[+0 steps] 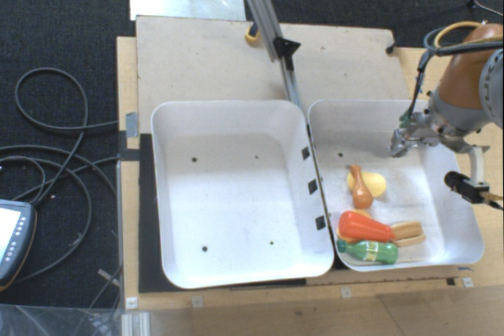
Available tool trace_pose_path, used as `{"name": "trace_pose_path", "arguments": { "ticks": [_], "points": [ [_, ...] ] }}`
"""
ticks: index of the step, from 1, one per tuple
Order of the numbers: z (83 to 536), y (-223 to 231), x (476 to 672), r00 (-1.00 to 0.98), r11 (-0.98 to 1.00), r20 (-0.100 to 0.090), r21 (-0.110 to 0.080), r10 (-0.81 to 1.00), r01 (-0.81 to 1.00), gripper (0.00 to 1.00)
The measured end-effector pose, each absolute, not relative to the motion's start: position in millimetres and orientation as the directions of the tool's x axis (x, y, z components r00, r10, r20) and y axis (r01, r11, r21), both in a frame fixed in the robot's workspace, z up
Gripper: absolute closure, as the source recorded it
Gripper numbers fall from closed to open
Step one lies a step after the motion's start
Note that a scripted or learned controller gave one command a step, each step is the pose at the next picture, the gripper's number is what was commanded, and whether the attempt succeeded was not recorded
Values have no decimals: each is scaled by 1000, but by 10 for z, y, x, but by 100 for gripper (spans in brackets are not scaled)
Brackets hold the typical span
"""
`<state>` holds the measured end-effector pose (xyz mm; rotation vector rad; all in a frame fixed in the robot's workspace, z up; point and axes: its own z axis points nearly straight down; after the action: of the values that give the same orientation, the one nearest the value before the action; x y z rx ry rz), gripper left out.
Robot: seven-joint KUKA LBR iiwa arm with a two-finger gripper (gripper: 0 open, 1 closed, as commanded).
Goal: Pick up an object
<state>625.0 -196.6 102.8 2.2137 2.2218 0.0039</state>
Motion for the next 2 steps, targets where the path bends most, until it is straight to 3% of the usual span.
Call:
{"name": "trace_pose_path", "arguments": {
  "ticks": [2],
  "points": [
    [1999, -1998, 6179, -1, 1, -3, 7, 1000, 1000, 100]
  ]
}}
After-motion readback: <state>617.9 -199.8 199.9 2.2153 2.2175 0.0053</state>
